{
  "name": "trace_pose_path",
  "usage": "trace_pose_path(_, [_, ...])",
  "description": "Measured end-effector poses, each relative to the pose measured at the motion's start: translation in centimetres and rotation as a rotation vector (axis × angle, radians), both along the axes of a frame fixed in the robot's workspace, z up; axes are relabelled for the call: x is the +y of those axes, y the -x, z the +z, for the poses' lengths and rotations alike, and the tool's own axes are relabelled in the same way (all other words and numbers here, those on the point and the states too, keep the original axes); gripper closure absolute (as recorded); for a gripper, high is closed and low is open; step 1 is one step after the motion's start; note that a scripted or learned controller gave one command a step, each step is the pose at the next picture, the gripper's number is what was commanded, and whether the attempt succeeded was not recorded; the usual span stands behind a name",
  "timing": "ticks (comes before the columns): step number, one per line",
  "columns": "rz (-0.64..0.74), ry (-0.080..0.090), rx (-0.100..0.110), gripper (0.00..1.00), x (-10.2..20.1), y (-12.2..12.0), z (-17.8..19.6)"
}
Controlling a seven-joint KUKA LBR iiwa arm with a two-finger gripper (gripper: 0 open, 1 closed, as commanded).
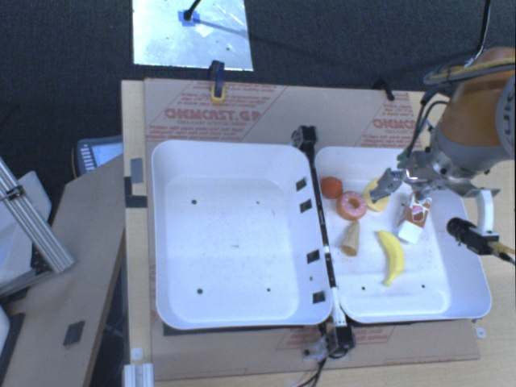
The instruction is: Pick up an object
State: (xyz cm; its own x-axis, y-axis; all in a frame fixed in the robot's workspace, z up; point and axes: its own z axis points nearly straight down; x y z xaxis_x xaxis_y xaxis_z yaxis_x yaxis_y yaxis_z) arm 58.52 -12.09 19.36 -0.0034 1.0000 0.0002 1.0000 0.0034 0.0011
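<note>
The right bin (463, 297) holds several small toys. A red round piece (331, 187) and a pink donut (351, 206) lie near its left wall. Below them are a tan cone (350, 239) and a yellow banana (393, 256). A yellow piece (376, 194) lies at the back, and a white and red carton (414, 221) lies right of the middle. My gripper (405, 185) hangs low over the back of this bin, between the yellow piece and the carton, partly covering both. I see nothing lifted off the bin floor.
The left bin (234, 240) lies beside the right one, with a black clipped divider (316, 216) between them. The grey and orange arm (476, 119) reaches in from the right. A black fitting (472, 234) sticks out over the right bin's right side.
</note>
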Motion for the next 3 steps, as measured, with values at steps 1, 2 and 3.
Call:
trace_pose_path(1, [0.002,-0.004,-0.009,0.00,-1.3,-4.7,-10.8])
trace_pose_path(2, [-0.004,0.004,-0.016,0.00,0.2,-1.6,-10.3])
trace_pose_path(3, [-0.006,0.008,-0.017,0.00,-5.7,-6.0,1.4])
